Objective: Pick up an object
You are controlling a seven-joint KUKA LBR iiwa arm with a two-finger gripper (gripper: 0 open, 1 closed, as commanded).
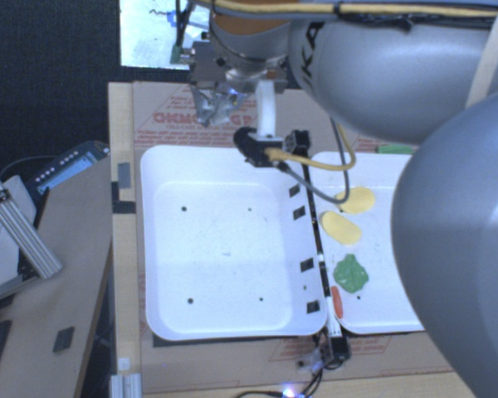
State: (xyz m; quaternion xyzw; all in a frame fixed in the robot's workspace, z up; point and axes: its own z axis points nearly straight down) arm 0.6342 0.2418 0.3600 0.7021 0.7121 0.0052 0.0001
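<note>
Grey arm (pixel 415 65) looms closest; pincer (pixel 214 106) hangs above the left bin's (pixel 162 222) far rim.

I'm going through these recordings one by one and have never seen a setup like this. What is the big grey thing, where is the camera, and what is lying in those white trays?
The picture comes from one fixed camera above the bench, looking down at a slant. The big grey shape is a robot arm reaching in from the right, close to the lens, so it looks huge. Its pincer hangs beyond the far edge of the left bin; nothing shows between its tips. The right bin, partly hidden by the arm, holds two yellow pieces, a green leafy piece and a small orange-red piece. The job is to pick one up; none is lifted yet.
</note>
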